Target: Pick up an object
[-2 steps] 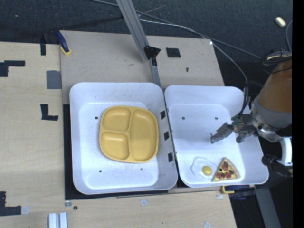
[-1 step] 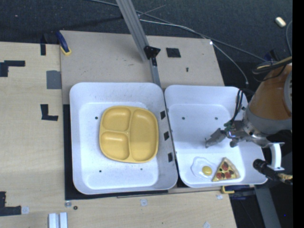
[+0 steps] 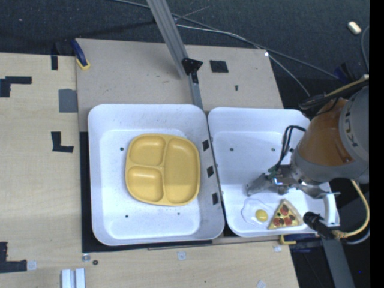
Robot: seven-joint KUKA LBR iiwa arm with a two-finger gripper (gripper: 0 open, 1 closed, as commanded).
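Pale wooden surface (image 3: 36, 179) bearing two white bins, yellow divided plate (image 3: 162, 169) lying in left bin (image 3: 108, 221), gripper (image 3: 258, 188) hanging in right bin (image 3: 240, 122), grip state impossible to tell, toy pizza slice (image 3: 284, 215) and fried egg (image 3: 257, 213) lying near it, dark carpet (image 3: 252, 5) running beyond.

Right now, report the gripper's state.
Gripper: cannot be told; it sits low in the right bin, just above the fried egg.

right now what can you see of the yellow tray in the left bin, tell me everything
The yellow tray is a rounded-square plate that looks like smooth plastic, split by low ridges into three compartments: two smaller ones on its left, one long one on its right. It lies flat and right side up near the middle of the left bin, turned a little askew to the walls. Nothing lies in it, and nothing but the bin floor touches it.
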